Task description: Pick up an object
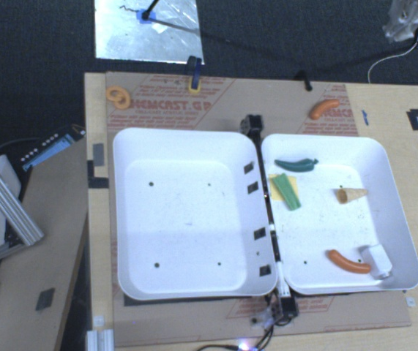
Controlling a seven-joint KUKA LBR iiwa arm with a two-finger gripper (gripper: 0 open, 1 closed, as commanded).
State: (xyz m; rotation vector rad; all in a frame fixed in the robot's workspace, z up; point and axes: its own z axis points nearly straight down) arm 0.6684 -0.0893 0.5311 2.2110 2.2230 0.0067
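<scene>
Dark blue-grey carpet runs around a tan bench (384, 101) with red printed lettering, and two shallow white bins sit on it side by side, joined down the middle by a black hinge strip. Left bin (187, 214) has nothing but a few little dark dots on its floor. Right bin (395, 196) has all the stuff: a dark green pepper (296, 164) near the top left, a light green ridged block (285, 191) just below it by the divider, a small tan cone (351, 194) over toward the right, an orange sausage (348, 262) near the bottom, and a small white piece (378, 260) touching the sausage's right end. Outside the bins on the bench there's another orange sausage (324, 109) above the right bin, an orange pretzel-looking ring (118, 97) at the top left corner, and a yellow and blue clip (194, 75) at the back edge. A shiny silver sheet (121, 20) lies on the floor beyond the bench. The gripper (408, 14) is way up in the top right corner, well apart from everything in the bins, pale and blurry, so I honestly can't tell how it's set.
</scene>
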